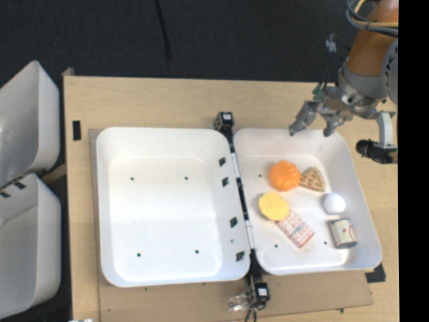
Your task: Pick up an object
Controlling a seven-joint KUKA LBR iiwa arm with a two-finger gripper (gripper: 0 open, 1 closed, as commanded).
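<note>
The two-finger gripper hangs over the far rim of the right-hand shallow white bin, its two fingers spread apart with nothing between them. Above it the grey arm with its orange band reaches in from the right.

All the objects lie in the right-hand bin, towards its middle and near side, well apart from the gripper. Nearest to the fingers is a round orange fruit-shaped object; just beside it, on its right, rests a tan wedge-shaped piece, touching or nearly so. Below the orange one sits a flat yellow disc, and a pink-and-white rectangular packet lies at a slant from under the disc's edge towards the near right corner. A small white ball sits close to the right wall, with a short grey-and-white can on its side just beneath it.

The left-hand shallow white bin shows bare floor. The two bins meet along a central seam held by small black clips. The far strip of the right bin, under the gripper, is open floor; the pale wooden bench lies beyond the rims.
</note>
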